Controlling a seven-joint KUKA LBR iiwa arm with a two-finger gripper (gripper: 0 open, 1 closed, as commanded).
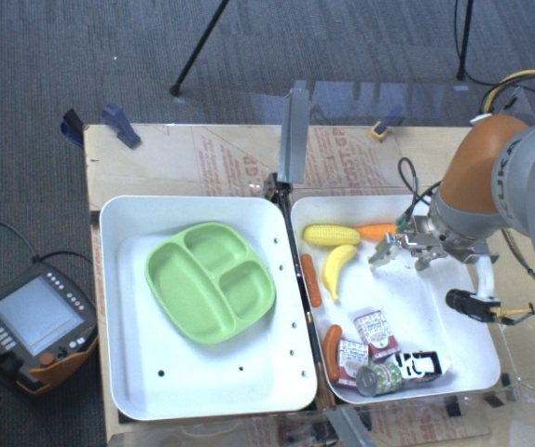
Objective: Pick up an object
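My gripper [400, 248] hangs over the upper right part of the right bin [477, 343], just right of an orange carrot [377, 232]. Left of the carrot lies a yellow corn cob [331, 236], with a banana [337, 268] below it. A red sausage [311, 280] lies along the bin's left wall and another one [332, 350] sits lower down. Two small red-and-white packets [372, 325] [351, 354], a can [379, 378] on its side and a black-and-white pack [421, 365] crowd the front of the bin. I see nothing held in the gripper.
The left bin [128, 343] holds a green divided plate [212, 282]. A grey upright post [294, 142] stands behind the wall between the bins. A handheld control pendant [33, 329] lies on the floor at the left.
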